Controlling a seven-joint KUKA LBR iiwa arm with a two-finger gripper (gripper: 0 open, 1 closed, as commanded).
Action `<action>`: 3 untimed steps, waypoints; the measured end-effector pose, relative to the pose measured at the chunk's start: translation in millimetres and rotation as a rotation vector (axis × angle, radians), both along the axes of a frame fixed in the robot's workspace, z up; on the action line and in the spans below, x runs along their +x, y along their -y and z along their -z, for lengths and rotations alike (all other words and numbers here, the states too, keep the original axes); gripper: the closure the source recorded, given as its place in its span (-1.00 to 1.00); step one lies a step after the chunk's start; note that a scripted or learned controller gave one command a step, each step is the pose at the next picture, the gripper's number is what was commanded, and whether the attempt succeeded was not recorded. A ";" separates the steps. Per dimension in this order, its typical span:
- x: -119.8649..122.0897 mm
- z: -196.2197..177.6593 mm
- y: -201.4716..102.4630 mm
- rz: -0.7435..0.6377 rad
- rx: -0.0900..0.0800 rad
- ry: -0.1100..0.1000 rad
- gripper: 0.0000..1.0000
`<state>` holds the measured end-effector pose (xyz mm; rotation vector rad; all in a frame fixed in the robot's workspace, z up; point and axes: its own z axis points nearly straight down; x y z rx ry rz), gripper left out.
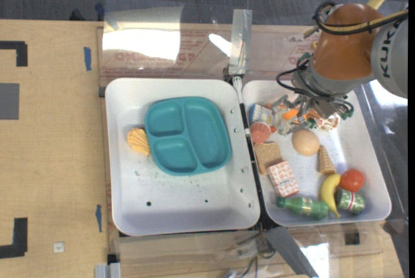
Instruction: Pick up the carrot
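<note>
Left bin [123, 205]: teal tray [188, 134] at centre; shell [138, 140] touching tray at 9 o'clock.

Right bin [373, 160]: gripper [316, 108] low at 12 o'clock among clutter; grip state not discernible. Carrot: small orange piece [291, 114] just beside gripper at 9 o'clock, identity uncertain. Bun [305, 142] at centre. Cone [325, 159], tomato [352, 179], banana [329, 192], can [350, 201] toward 4–5 o'clock. Bottle [303, 207] at 6 o'clock. Carton [283, 179], cracker [267, 155] at 8 o'clock.
</note>
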<state>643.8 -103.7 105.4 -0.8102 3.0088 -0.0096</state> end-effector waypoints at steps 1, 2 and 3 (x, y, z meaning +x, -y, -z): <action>-71.3 -119.9 -35.3 -0.234 -0.005 -0.011 1.00; -116.7 -226.0 -5.4 -0.226 -0.008 -0.010 1.00; -110.7 -285.4 68.4 -0.192 -0.007 -0.015 1.00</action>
